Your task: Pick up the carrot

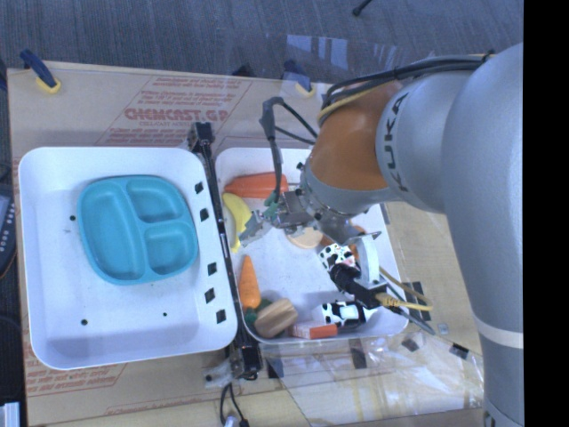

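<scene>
The carrot [249, 281] is a small orange cone lying in the right bin [391, 323] close to its left wall, pointed end toward the back. Something green [254, 314] sits at its near end. My gripper [264, 219] hangs over the bin's back-left part, above and just behind the carrot, beside a yellow banana [235, 215]. Nothing shows held in it. The arm's grey and orange wrist covers much of the bin's middle and right.
A longer orange-red piece [253, 185] lies along the right bin's back wall. A tan bun [276, 317] and a red-orange piece [314, 331] rest at its front. A pale disc [307, 237] lies under the wrist. The left bin [53, 327] holds a blue divided plate [138, 228].
</scene>
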{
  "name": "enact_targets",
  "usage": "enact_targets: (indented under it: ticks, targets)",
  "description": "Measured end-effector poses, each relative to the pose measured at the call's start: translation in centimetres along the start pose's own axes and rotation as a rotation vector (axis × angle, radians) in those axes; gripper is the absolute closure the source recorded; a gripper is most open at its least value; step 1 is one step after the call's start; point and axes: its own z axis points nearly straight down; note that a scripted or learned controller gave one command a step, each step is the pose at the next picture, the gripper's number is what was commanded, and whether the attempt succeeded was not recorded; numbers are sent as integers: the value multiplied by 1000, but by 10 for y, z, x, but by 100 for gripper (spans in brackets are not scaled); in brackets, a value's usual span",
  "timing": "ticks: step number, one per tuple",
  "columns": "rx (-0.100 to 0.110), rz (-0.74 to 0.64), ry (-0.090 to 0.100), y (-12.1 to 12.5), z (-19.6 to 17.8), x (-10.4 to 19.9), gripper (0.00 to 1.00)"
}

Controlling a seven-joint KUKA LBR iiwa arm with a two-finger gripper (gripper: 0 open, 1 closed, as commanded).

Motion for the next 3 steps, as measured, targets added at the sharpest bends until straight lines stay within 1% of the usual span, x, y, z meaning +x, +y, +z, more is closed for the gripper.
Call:
enact_targets:
  ticks: [1,2,3]
  targets:
    - [4,-36,-4,-37,54,-46,0]
    - [0,10,-2,-16,100,-48,0]
    - [-9,234,-3,22,-4,-33,0]
